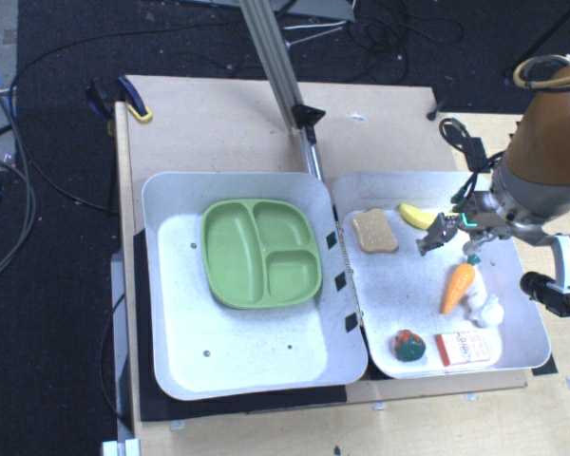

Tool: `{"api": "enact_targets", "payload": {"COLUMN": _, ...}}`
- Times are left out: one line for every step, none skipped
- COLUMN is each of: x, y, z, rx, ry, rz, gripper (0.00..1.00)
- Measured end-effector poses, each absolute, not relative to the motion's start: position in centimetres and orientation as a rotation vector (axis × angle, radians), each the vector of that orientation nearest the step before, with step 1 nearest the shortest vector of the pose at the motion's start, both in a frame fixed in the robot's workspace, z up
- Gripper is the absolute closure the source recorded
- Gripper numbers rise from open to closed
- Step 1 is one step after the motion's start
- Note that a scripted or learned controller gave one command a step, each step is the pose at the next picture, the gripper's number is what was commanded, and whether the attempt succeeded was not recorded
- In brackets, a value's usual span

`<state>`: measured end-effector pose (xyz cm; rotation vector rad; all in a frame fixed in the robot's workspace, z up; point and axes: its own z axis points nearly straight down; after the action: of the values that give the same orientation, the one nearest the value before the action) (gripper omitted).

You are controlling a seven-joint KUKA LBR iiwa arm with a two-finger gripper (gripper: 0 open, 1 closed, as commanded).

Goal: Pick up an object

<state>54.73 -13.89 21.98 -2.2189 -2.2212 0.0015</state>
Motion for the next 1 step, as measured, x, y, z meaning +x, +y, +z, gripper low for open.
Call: {"api": "enact_targets", "payload": {"x": 54.77, "y": -13.90, "z": 22.03, "rx": -2.220, "ry": -2.222, "rz": 0.000, "gripper": 0.00}}
